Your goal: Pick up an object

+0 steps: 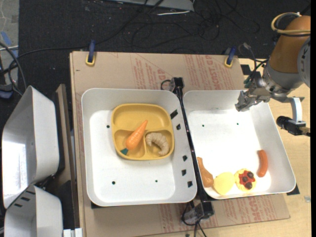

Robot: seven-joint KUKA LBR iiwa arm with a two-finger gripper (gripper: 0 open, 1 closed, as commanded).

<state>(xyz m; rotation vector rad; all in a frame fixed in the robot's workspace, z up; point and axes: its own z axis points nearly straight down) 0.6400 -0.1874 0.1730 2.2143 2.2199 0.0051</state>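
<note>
Sausage [262, 162] is the nearest pick we see, lying near the right wall of the right bin [222, 127], its long axis running roughly front to back. Our claw [244, 101] hangs over that bin's far edge, so the sausage lies well toward the near side and slightly right. We cannot tell how far the claw is open; nothing appears held.

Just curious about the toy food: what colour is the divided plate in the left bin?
Yellow. The plate shows best in the overhead camera view.
</note>
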